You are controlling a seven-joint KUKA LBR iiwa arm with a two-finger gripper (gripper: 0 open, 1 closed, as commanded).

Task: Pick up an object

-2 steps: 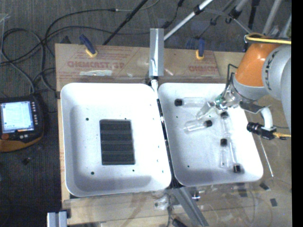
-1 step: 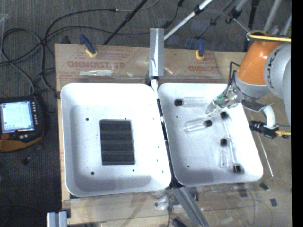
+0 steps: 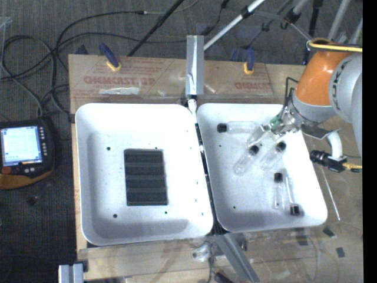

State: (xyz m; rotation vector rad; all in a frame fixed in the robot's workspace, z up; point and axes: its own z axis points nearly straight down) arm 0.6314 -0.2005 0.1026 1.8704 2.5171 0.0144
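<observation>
The gripper [image 3: 281, 124] hovers at the right bin's [image 3: 227, 214] one o'clock, above the tubes [image 3: 254, 146]. I judge this the approach; whether its pincer is apart or together I cannot tell. Next, it needs to drop squarely onto one tube.

Two white bins [image 3: 88, 158], a ribbed black tray [image 3: 145, 177] in the left one, clear black-capped tubes [image 3: 277, 187] in the right, orange-banded grey arm [image 3: 330, 81] at upper right.
</observation>
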